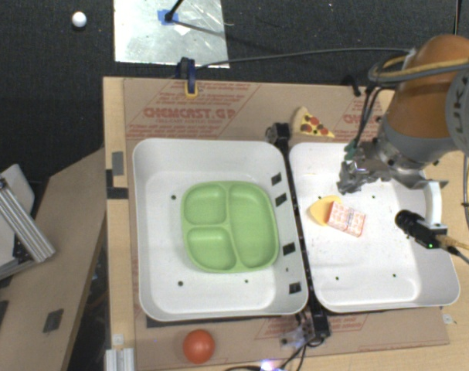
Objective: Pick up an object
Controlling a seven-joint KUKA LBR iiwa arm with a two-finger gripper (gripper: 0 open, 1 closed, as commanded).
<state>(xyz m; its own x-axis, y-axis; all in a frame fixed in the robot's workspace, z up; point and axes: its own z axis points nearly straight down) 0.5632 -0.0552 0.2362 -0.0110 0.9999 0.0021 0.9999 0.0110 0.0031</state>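
Note:
In the right bin (389, 284) lie a yellow wedge (321, 209) and, touching its right side, a pink and white patterned block (347, 220). My gripper (348, 182) hangs over the bin's upper part, just above and slightly right of these two things. Nothing shows between its fingers. A green three-part tray (228, 226) rests in the middle of the left bin (157, 284).
A toy pizza slice (311, 123) lies on the cardboard behind the right bin. An orange ball (198, 345) sits on the bench in front of the left bin. A blue clamp (188, 76) holds the back edge of the board.

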